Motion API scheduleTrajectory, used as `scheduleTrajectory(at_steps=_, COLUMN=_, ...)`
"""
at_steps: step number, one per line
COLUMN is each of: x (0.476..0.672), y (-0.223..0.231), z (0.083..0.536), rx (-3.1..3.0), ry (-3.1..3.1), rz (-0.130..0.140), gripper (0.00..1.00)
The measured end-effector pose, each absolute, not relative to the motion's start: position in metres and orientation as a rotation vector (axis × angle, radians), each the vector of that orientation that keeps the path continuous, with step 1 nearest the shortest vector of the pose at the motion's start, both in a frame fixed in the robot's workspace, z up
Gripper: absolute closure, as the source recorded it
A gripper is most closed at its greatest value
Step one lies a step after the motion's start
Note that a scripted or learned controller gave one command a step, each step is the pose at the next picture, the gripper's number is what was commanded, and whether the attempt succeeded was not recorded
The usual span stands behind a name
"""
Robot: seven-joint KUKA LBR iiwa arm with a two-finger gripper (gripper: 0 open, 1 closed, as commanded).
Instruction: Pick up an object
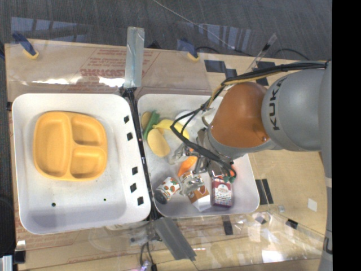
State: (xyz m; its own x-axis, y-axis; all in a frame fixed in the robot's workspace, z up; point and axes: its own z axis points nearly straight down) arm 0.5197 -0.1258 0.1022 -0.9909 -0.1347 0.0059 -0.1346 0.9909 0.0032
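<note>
Two shallow white bins sit side by side on the surface. The left white bin (22, 151) holds a yellow plastic divided plate (70, 145) in its upper half. The right white bin (248, 199) carries a clutter of small things: a yellow banana-shaped toy (159, 141) near its left wall, a small patterned can (167, 188) lower down, and a red carton (221, 195) toward the lower right. The claw (194, 176) hangs among them (whether wide or narrow, I cannot tell), below the grey arm's orange band (240, 117).
</note>
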Motion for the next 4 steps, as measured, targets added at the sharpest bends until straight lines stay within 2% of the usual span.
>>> scheduleTrajectory(at_steps=1, x=0.526, y=-0.109, z=0.093, rx=-0.017, ry=-3.139, rz=0.002, gripper=0.00)
scheduleTrajectory(at_steps=2, x=0.527, y=-0.107, z=0.104, rx=-0.003, ry=-3.141, rz=0.001, gripper=1.00)
scheduleTrajectory(at_steps=3, x=0.498, y=-0.194, z=0.092, rx=0.544, ry=-3.094, rz=0.001, gripper=1.00)
scheduleTrajectory(at_steps=4, x=0.499, y=-0.193, z=0.092, rx=0.548, ry=-3.094, rz=-0.001, gripper=0.00)
